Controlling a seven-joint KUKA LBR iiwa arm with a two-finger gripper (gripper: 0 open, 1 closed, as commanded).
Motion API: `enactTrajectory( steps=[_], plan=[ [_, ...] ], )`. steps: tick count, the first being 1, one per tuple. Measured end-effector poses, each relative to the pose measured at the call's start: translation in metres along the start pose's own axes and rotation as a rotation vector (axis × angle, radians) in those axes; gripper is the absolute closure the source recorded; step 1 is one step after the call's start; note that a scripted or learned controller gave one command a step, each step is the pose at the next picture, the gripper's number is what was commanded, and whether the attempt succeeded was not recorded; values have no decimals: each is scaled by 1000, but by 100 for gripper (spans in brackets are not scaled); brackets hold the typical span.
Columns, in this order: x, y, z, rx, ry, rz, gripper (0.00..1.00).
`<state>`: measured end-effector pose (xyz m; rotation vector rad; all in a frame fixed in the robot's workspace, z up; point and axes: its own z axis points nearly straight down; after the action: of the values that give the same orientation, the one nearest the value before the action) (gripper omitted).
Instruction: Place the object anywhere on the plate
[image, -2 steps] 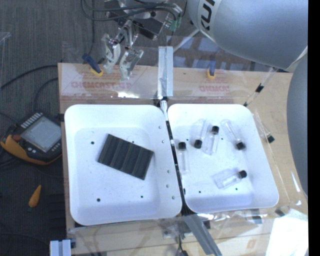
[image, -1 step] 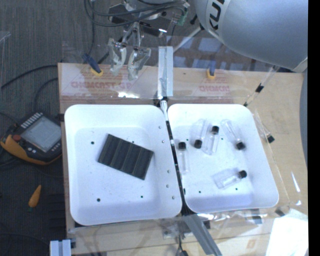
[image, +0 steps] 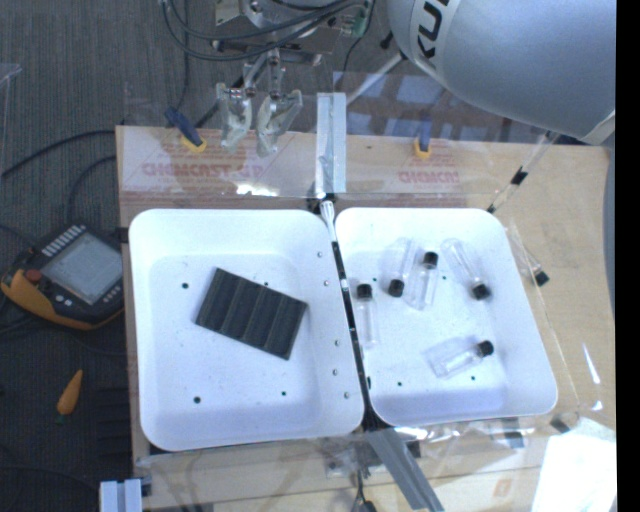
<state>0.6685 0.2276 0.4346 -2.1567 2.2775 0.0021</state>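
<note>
1. Nearest the camera, the bench (image: 590, 300) carries two shallow white bins side by side: the left bin (image: 150, 400) and the right bin (image: 520, 395).
2. Lying flat in the left bin is a dark ribbed plate (image: 250, 313), rotated a little, well apart from every wall.
3. Scattered in the right bin are several clear vials (image: 425, 280) with black caps; one vial (image: 458, 355) lies alone toward the near right, while the others cluster toward the far side, some just beside each other.
4. Hanging above the far edge of the bench, beyond the left bin, the gripper (image: 258, 120) has its transparent fingers (image: 235, 118) spread slightly apart with nothing between them.
5. Judging from this, no vial is picked yet, so the task is barely begun; the gripper needs to cross to the right bin first.
6. Risks, as I judge them: the vials are round and smooth, so one may roll or squirt out of a closing grip; the clustered ones may be nudged together; a vial released onto the ribbed plate may roll off.
</note>
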Motion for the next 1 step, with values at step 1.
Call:
enactTrajectory(
  steps=[1],
  plan=[
    [-4,1,1,-2,-4,-882,100]
  ],
)
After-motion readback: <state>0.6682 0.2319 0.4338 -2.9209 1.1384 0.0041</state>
